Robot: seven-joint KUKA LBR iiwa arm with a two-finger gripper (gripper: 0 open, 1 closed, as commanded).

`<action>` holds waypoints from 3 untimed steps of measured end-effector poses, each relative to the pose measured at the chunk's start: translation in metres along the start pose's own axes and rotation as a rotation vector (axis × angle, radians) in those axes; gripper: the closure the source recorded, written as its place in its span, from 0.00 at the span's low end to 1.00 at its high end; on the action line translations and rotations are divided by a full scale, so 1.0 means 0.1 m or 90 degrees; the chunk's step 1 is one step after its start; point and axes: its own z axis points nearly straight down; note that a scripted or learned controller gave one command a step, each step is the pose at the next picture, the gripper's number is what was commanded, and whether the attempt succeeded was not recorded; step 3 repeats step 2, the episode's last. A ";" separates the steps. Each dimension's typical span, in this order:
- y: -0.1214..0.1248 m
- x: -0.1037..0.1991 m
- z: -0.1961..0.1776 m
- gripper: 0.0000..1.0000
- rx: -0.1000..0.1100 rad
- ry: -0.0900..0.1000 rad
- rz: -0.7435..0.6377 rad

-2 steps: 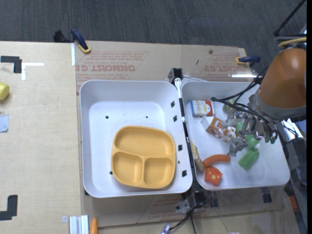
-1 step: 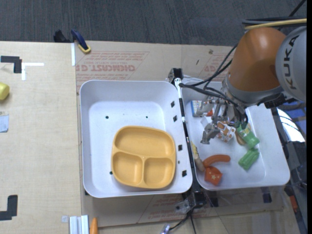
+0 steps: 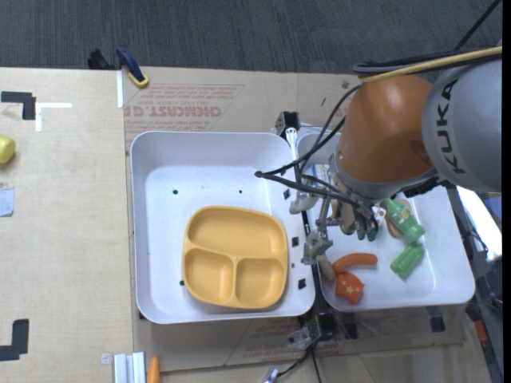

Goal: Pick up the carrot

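Observation:
The carrot (image 3: 355,260), a short orange piece, lies in the right bin (image 3: 447,282) near its front left. Just below it sits a small red round toy (image 3: 349,289). My gripper (image 3: 317,250) hangs over the wall between the two bins, just left of the carrot and slightly above it. Cables and the wrist hide much of the gripper. Nothing shows in its grasp.
A yellow divided plate (image 3: 235,255) lies in the left bin (image 3: 160,214). Two green toy pieces (image 3: 407,260) (image 3: 405,222) lie right of the carrot. The arm's orange band (image 3: 387,138) covers the back of the right bin. A yellow object (image 3: 5,149) rests on the bench at far left.

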 end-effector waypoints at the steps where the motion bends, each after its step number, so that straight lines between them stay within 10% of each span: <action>1: 0.70 0.25 0.99 0.00 0.000 -0.003 -0.075; 2: 0.70 0.15 0.86 1.00 -0.001 -0.024 -0.073; 3: 0.70 0.15 0.86 1.00 -0.001 -0.024 -0.073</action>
